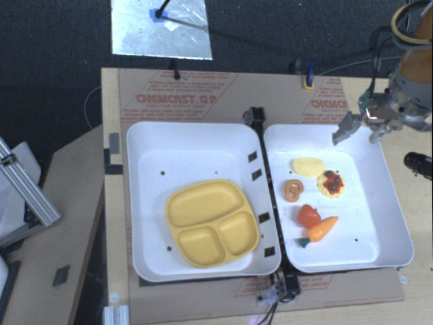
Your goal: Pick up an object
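The right bin (379,175) holds several toy foods near its middle: a pale yellow piece (308,166), a small brown pretzel ring (293,190), a yellow tart with red topping (331,183), a red tomato (308,216) and an orange carrot (322,229). My gripper (360,131) hangs over the bin's far right corner, well above and to the right of the foods. Its two fingers (343,131) are spread apart with nothing between them.
In the left bin (145,181) lies a yellow three-compartment tray (212,221). A black clip strip (262,175) runs between the bins. A shiny metal sheet (160,19) lies beyond the bench. An aluminium rail (24,185) stands at the left.
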`<action>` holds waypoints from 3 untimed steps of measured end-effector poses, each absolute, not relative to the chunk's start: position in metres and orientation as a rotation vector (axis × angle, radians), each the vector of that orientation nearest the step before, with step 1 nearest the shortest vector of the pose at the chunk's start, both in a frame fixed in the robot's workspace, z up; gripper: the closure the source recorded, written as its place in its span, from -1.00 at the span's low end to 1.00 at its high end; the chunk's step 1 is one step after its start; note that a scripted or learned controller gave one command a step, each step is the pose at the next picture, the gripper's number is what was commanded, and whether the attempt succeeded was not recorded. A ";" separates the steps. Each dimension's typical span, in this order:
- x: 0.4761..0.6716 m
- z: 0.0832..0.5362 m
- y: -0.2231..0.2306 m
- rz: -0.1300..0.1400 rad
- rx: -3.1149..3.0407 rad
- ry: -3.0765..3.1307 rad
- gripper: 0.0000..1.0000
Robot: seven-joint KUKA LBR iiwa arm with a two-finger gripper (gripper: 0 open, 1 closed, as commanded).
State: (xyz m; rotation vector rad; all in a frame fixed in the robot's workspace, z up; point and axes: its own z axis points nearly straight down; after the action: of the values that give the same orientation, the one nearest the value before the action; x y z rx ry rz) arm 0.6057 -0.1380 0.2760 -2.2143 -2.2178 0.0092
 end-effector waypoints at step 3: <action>0.606 0.191 -0.151 0.002 -2.220 -2.222 -1.00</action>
State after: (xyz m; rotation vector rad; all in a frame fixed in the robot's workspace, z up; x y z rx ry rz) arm 0.6061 -0.1507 0.1905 -2.2201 -2.2224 0.0015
